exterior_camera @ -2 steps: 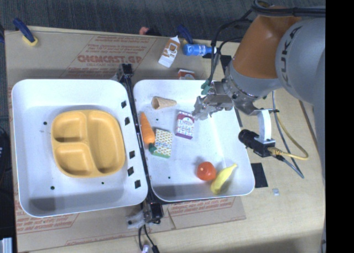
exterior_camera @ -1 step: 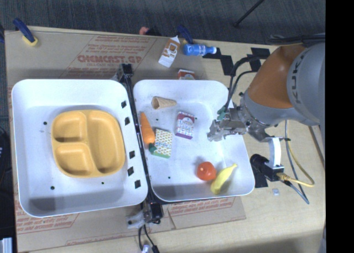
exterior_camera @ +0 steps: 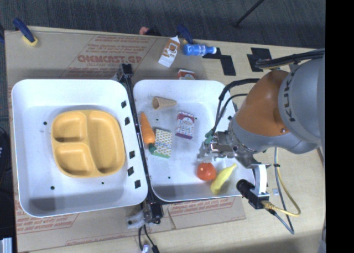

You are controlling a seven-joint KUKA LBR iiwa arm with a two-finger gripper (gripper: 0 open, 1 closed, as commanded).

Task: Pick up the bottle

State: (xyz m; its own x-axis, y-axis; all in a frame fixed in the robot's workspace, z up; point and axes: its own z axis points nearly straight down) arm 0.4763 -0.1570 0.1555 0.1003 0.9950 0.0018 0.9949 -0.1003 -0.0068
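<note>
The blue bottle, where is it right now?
The blue bottle lies on the bench beyond the right bin's far rim, outside both bins, beside a small carton.

Blue bottle (exterior_camera: 194, 50) lies on the counter (exterior_camera: 110, 53) behind the right bin (exterior_camera: 182, 194), outside it. Gripper (exterior_camera: 212, 148) hangs low over the right bin's right side, just above tomato (exterior_camera: 206, 172) and banana (exterior_camera: 222, 179). Yellow 3-compartment tray (exterior_camera: 87, 142) sits in left bin (exterior_camera: 27, 136).

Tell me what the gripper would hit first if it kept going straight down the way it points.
Probably the tomato. The gripper points down into the right bin, with the tomato just below it in the picture and the banana beside that. Depth is unclear from this slanted view, so it might reach bare bin floor instead.
</note>
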